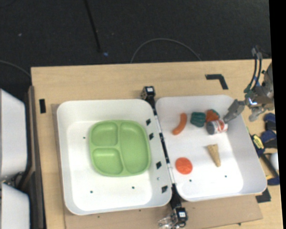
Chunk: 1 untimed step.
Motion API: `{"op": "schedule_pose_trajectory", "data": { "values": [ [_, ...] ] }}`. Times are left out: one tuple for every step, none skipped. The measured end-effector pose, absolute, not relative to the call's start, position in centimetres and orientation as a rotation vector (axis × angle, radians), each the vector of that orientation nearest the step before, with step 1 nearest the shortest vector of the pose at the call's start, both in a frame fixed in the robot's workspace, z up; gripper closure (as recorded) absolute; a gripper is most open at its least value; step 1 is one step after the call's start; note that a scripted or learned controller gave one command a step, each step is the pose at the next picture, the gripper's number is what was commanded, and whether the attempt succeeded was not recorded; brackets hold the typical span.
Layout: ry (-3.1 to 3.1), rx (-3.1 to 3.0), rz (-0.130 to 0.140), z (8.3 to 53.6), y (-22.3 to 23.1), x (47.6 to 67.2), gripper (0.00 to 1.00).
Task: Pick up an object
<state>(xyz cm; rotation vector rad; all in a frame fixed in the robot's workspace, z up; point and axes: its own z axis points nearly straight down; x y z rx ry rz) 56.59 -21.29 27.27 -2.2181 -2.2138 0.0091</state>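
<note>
The right bin holds several small objects. An orange sausage-shaped piece lies at its upper left. A teal piece, an orange-red piece and a small grey and white can-like thing cluster at the upper right. A tan cone lies near the middle and an orange round piece at the lower left. My gripper reaches in from the right edge, its grey tip just right of the cluster, close to the can-like thing. Nothing is seen held.
The left bin holds a green divided plate. A black-clipped divider separates the two bins. Blue and yellow items lie on the bench right of the right bin. White boxes stand at the far left.
</note>
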Motion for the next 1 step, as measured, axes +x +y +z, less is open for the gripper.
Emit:
{"op": "schedule_pose_trajectory", "data": {
  "values": [
    [-2.223,-2.223,-0.001,27.94,-21.23,56.8,0.0]
  ]
}}
